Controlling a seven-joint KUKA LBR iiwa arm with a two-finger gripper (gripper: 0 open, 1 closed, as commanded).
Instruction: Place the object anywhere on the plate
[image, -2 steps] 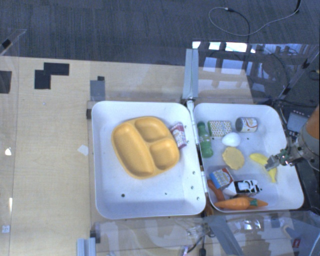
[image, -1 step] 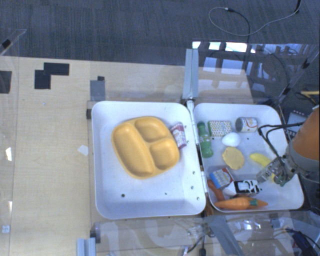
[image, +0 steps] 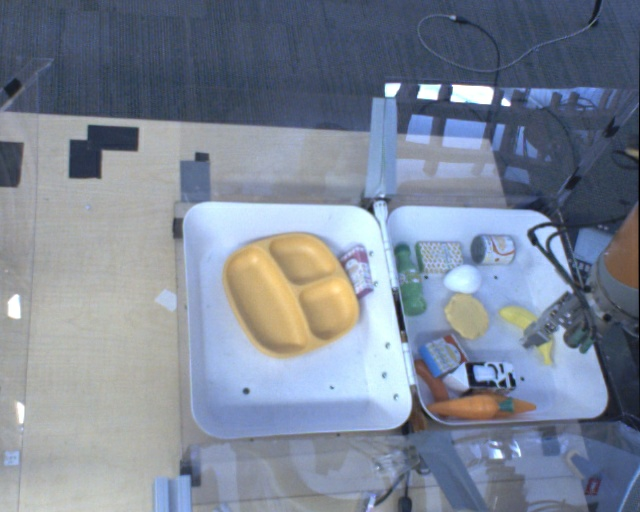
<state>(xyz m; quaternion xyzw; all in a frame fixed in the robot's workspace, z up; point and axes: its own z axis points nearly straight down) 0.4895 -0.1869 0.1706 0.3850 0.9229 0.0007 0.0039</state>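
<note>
A yellow plate (image: 262, 300) with three compartments lies in the left bin (image: 300, 400), with nothing in its compartments. A small red-and-white packet (image: 357, 270) rests against the plate's right rim, beside the wall between the bins. My gripper (image: 550, 333) hangs over the right side of the right bin (image: 580, 395), far from the plate. It sits just above a yellow banana-like piece (image: 518, 318), whose lower end shows under it. I see nothing clearly held in the gripper.
The right bin holds several items: a green bottle (image: 408, 280), a checkered packet (image: 438, 256), a can (image: 494, 249), a white egg (image: 462, 279), a yellow disc (image: 467, 317), a blue-white carton (image: 442, 355), a black-white item (image: 490, 376) and a carrot (image: 478, 406).
</note>
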